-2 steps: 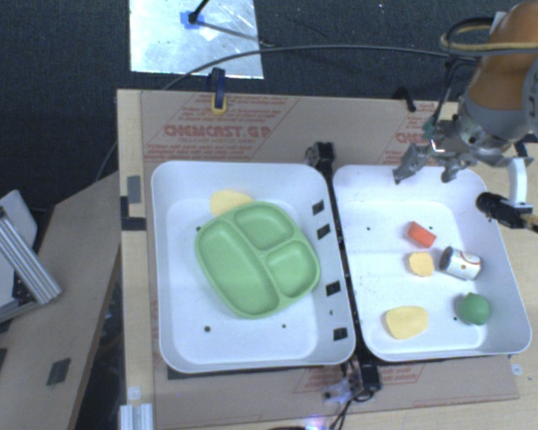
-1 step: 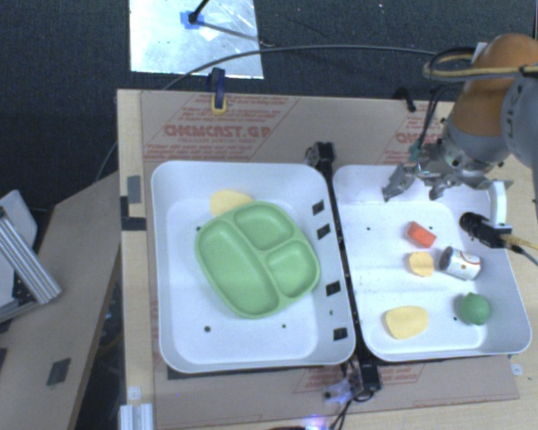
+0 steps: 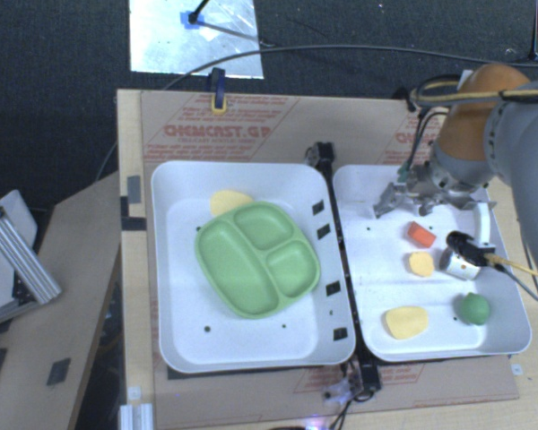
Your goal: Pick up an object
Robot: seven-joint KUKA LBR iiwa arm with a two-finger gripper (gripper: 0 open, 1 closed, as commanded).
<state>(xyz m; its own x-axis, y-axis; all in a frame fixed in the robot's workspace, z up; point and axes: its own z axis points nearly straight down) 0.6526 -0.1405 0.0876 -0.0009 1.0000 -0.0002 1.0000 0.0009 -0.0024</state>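
Orange block (image 3: 420,234) in right bin (image 3: 368,240), near gripper (image 3: 411,200); small, looks light, stiff; best grip across short sides. Other candidates: yellow piece (image 3: 405,322) (rounded, may slip), green ball (image 3: 472,308), likely rolls. Fingers spread wide, nothing between them, poised over bin's far end. Cardboard under bins on worktop reads "CHEMCAST GP" (image 3: 217,133) in red.

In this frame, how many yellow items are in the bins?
3. Left bin: yellow piece partly hidden behind the green tray. Right bin: small one mid-bin, larger one near the front. More may be hidden.
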